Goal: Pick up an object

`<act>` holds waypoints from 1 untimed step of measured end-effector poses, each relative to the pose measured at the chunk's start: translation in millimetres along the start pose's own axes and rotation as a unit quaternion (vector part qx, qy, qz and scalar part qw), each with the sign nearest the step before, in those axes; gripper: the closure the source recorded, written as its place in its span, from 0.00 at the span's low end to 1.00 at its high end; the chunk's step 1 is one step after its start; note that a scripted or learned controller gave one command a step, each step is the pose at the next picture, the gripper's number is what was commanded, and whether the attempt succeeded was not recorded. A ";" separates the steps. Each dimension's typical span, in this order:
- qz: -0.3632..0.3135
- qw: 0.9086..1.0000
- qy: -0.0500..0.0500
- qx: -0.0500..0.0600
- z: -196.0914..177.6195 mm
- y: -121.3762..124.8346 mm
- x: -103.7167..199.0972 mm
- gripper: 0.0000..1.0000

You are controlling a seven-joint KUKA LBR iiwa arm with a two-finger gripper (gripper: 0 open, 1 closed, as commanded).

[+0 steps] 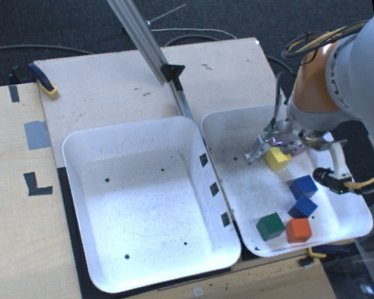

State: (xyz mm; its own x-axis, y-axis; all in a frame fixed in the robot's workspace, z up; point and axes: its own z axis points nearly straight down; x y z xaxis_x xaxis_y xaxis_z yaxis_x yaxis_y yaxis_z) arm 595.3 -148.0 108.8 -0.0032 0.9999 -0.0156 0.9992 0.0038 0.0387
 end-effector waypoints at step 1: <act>0.000 1.000 0.003 0.005 2.2 9.6 -6.0 0.00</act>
State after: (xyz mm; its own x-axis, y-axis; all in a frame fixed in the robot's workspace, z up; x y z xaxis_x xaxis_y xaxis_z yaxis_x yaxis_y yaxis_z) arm 605.1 -154.0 107.1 -0.0032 0.9999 -0.0105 0.9996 0.0035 0.0286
